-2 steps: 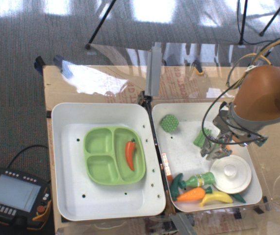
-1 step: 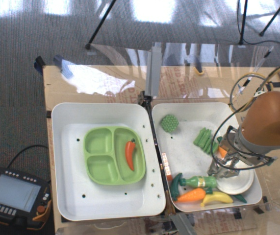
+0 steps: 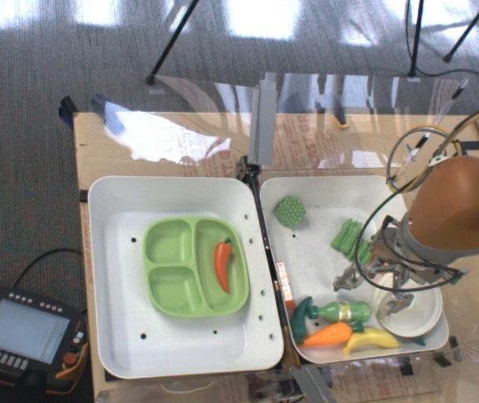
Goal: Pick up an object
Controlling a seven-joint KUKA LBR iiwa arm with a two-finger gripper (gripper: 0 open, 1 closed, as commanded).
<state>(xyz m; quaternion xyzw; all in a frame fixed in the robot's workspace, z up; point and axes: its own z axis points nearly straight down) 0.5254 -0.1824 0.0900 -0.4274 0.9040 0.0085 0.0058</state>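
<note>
Glossy white plastic on both bins (image 3: pixel 105 225), smooth and catching the light. The green divided plate (image 3: pixel 190 296) looks matt plastic, and the red pepper (image 3: pixel 222 265) at its three o'clock has a slick shine. The green ball (image 3: pixel 290 211) is nubbly. The bench (image 3: pixel 88 154) is bare pale wood, and the gripper (image 3: pixel 373 288) is dull grey metal.

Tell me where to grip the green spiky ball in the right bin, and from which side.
Take the green spiky ball across its middle, straight down from above. It is round, so any finger axis fits, but it sits near the bin's far left corner; closing parallel to the divider is probably safest. The gripper hangs over the bin's near right part.
</note>
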